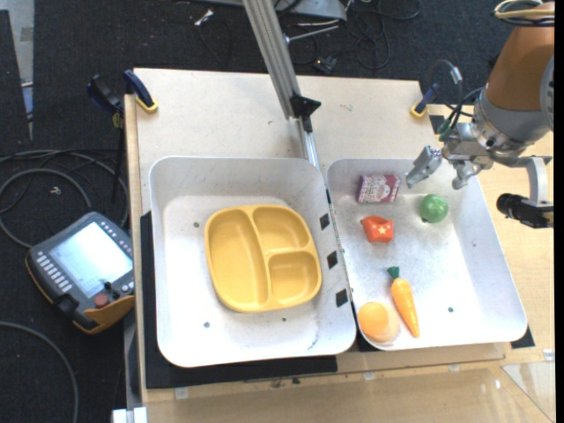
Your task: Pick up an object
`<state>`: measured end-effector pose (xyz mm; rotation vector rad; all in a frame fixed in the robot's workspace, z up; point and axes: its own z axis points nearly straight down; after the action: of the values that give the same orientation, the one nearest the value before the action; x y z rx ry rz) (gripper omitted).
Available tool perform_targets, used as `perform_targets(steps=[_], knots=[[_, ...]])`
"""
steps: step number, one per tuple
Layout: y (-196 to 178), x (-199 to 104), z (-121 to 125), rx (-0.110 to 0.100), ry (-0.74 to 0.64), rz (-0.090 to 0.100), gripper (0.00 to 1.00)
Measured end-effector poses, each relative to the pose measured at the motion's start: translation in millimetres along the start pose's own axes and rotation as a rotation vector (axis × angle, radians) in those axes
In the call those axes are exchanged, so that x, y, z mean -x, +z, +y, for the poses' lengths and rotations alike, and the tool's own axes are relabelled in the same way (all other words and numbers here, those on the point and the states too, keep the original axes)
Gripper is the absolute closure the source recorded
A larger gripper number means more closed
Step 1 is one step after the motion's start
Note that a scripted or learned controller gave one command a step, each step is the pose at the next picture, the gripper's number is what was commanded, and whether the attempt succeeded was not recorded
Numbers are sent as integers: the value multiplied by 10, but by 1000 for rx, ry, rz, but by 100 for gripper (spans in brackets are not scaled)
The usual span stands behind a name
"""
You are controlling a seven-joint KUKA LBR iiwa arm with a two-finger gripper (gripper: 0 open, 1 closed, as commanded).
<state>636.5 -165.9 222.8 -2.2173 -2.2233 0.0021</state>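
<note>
Right bin (pixel 493 280), right half of frame, holds all the candidates; left bin (pixel 176 236) has just the yellow divided tray (pixel 263 256), centre-left.

Objects, biggest down: carrot (pixel 404 305) lower centre of the right bin, orange round fruit (pixel 379 321) just left of it in the bottom-left corner, pink box (pixel 378 188) up top, red piece (pixel 378 228) below that, green ball (pixel 433 207) upper middle.

Gripper (pixel 443 171) hovers above the bin's upper edge, fingers apart, nothing between them. Nearest targets look like the green ball, just below the tips, and the pink box just left of them.

My read: step is approach/descend. Ball is the closest pick but it's round and will likely roll or squirt out if the fingers land off-centre. Straddle it squarely and drop straight down before closing. Box has flat sides, probably the safer grip. Bin wall is close, so keep the fingers off the rim.

Arm (pixel 520 69) comes in from upper right, orange band high, wrist angled down-left, fingers splayed toward the bin.
</note>
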Motion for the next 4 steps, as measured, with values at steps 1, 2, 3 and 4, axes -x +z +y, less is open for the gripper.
perform_targets(steps=[1,2,3,4], knots=[[0,1,0,0,0,-1,0],[449,-36,-54,-3,2,0,0],[1073,-67,-4,-5,0,1,0],[1290,-76,-6,-1,1,0,0]])
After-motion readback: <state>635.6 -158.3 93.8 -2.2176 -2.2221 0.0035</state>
